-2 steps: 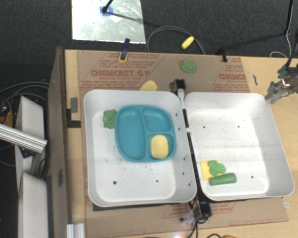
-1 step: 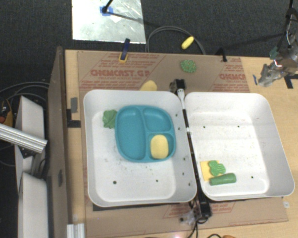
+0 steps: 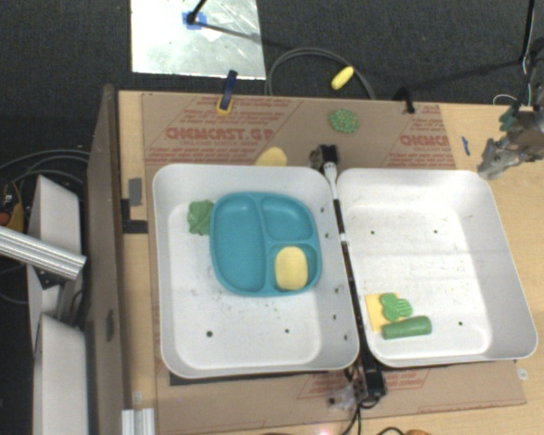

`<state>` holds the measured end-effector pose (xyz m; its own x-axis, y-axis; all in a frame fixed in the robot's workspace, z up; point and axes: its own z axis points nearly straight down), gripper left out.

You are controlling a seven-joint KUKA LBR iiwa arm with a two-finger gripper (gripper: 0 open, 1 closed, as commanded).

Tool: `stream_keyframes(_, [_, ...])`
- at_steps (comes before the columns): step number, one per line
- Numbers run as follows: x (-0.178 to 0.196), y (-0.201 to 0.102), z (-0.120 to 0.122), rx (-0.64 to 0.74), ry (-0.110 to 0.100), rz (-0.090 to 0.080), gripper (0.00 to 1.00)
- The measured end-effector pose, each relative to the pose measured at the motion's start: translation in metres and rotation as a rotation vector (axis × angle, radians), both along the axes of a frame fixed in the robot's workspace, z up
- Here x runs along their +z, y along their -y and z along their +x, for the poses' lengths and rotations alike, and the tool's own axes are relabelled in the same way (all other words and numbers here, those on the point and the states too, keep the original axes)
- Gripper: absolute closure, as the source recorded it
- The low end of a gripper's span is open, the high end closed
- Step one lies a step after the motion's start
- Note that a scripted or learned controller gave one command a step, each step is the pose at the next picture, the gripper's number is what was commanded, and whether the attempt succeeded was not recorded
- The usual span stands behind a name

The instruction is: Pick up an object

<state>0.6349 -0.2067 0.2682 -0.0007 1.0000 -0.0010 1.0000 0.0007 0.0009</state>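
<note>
Here, a green cylindrical toy [image 3: 406,327] lies near the front edge of the right white bin [image 3: 453,216], touching a yellow block [image 3: 375,308] and small green leafy piece [image 3: 397,306]. The pincer [image 3: 503,152] hangs above the tabletop's far right corner; grip state unclear.

Grey metallic gripper [image 3: 501,157] at right edge; blocky housing, pale loose cables [image 3: 537,62] trailing above, details blurred.
</note>
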Motion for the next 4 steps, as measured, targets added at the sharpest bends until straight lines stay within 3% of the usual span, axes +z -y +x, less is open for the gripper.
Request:
stream_keyframes(1, [0.008,-0.001,0.036,0.006,0.006,-0.002,1.0])
stream_keyframes(3, [0.027,-0.001,0.034,0.005,0.004,-0.001,1.0])
stream_keyframes(4, [0.006,0.0,0.0,0.0,-0.002,0.0,1.0])
